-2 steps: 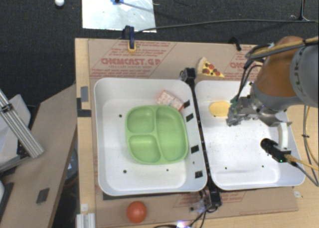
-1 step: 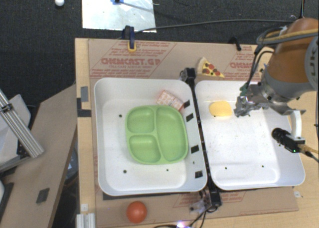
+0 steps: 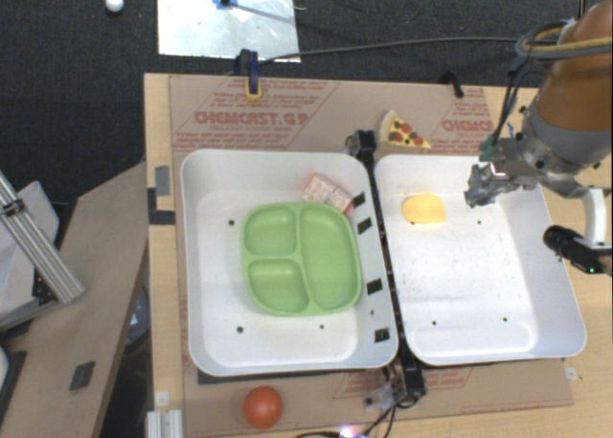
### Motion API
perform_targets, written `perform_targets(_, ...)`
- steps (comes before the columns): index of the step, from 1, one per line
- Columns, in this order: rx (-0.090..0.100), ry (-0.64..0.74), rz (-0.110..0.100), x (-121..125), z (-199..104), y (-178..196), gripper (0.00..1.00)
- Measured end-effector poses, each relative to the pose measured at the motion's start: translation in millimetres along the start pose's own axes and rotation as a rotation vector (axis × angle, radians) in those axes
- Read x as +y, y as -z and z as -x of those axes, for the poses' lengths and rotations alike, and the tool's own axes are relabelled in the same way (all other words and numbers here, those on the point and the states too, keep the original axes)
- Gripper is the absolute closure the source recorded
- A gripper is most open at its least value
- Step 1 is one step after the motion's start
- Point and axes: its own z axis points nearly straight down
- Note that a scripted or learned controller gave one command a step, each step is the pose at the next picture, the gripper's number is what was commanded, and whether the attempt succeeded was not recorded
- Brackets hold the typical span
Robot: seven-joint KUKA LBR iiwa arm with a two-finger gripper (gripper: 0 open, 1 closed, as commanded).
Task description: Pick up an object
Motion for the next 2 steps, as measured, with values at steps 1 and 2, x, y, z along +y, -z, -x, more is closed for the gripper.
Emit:
perform_targets(1, 0.001, 0.004, -0.002, 7.7, -51.7, 0.7, 1.0)
perform_targets(2, 0.001, 0.003, -0.002, 19.4, -109.4, -3.6, 1.0)
